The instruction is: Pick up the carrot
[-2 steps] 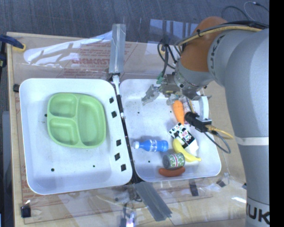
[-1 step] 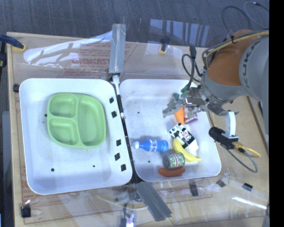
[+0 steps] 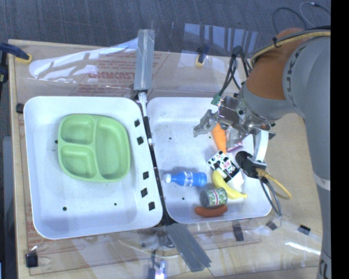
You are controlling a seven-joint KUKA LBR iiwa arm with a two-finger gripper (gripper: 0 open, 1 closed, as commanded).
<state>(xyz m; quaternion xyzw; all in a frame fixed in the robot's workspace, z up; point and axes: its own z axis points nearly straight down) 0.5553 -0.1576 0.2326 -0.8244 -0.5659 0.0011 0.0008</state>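
- Carrot [image 3: 220, 136] is seen in the right bin [image 3: 174, 118], near its upper right, directly under the gripper [image 3: 221, 122].
- Gripper fingers are spread to either side of the carrot's upper end; a firm hold cannot be confirmed.
- Blue bottle [image 3: 187, 179], banana [image 3: 227, 188], can [image 3: 213, 197] and sausage [image 3: 211, 211] are gathered lower in that bin.
- Green divided plate [image 3: 94, 147] is laid in the left bin [image 3: 38, 173].

The carrot's [image 3: 220, 136] upper end is hidden under the gripper [image 3: 223, 122] — the arm [image 3: 296, 80] runs off the right.
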